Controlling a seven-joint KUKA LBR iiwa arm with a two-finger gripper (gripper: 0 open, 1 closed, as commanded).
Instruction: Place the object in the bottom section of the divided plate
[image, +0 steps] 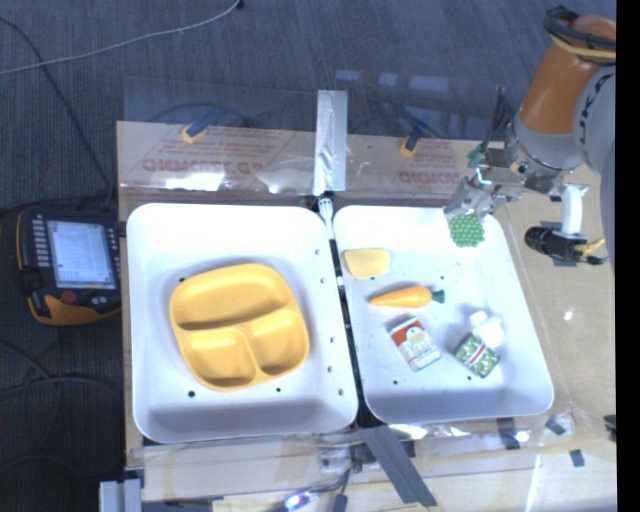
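A yellow divided plate (176, 312) lies in the left bin (150, 400), with one long section at the far side and two smaller ones at the near side. My gripper (468, 208) hangs over the far right corner of the right bin (530, 390). It is shut on a small green bumpy object (466, 231), which hangs from its fingertips just above the bin floor.
The right bin also holds a yellow wedge (366, 262), an orange carrot (403, 296), a red and white carton (413, 343) and a green and white bottle (480, 350). A raised ridge (338, 300) separates the bins. A teach pendant (65, 262) lies off the bench to the left.
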